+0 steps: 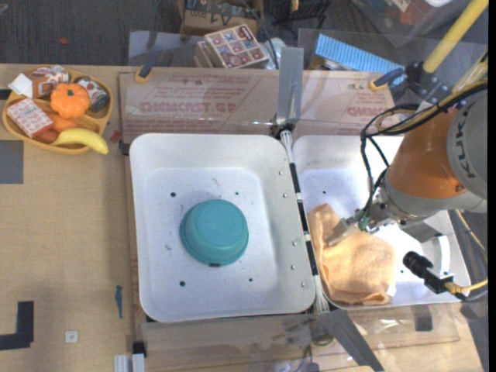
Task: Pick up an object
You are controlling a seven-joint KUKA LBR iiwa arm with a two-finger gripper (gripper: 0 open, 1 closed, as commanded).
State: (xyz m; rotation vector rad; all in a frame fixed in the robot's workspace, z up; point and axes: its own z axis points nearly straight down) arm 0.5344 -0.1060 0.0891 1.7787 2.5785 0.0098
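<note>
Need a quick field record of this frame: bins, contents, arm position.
left bin: white, shallow, holds an upside-down teal plastic bowl
right bin: white, holds a crumpled orange cloth at its left near corner
arm: grey with orange band, reaching in from the right
hand: low over the cloth's upper edge
grasp: cannot tell

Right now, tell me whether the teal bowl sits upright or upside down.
Upside down: the teal bowl shows its flat base on top, rim down on the left bin floor.
</note>
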